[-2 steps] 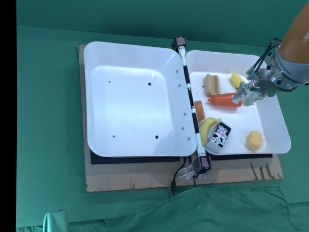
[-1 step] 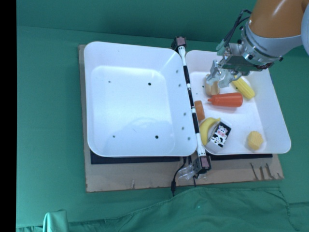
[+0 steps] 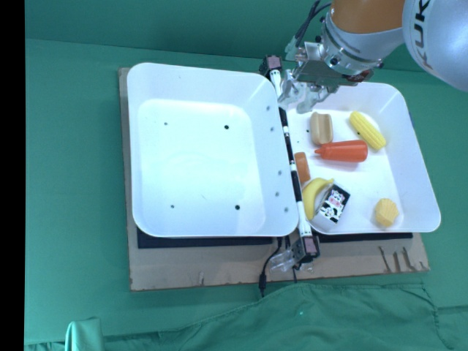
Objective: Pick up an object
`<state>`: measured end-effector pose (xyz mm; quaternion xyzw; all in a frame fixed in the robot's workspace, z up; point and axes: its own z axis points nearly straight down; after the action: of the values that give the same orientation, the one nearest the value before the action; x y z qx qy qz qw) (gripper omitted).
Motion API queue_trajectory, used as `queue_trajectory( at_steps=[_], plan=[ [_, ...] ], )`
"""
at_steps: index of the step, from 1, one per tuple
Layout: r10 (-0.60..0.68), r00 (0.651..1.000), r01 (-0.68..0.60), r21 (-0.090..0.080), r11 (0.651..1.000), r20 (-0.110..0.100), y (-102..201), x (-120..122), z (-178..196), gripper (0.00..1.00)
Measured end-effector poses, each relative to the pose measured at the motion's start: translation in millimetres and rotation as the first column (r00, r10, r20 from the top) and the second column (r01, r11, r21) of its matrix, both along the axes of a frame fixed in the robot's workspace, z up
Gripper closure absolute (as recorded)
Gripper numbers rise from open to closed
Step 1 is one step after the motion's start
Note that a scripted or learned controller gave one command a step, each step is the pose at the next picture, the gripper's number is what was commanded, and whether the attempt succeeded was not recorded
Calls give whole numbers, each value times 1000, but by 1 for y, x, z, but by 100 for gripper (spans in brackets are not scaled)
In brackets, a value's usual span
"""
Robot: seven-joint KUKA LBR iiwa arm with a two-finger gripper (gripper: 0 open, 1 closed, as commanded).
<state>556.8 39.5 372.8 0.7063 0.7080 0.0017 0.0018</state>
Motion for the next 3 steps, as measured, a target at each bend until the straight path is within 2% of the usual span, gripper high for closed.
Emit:
queue_trajectory(
  at_steps=[1, 2, 3],
  plan=[
    [-2, 1000, 2, -1, 1000, -3, 29, 81, -67, 100],
    [-1, 1000, 1, 1, 1000, 1, 75, 146, -75, 100],
    [-1, 1000, 1, 3, 1000, 6, 103, 145, 2, 100]
  ],
)
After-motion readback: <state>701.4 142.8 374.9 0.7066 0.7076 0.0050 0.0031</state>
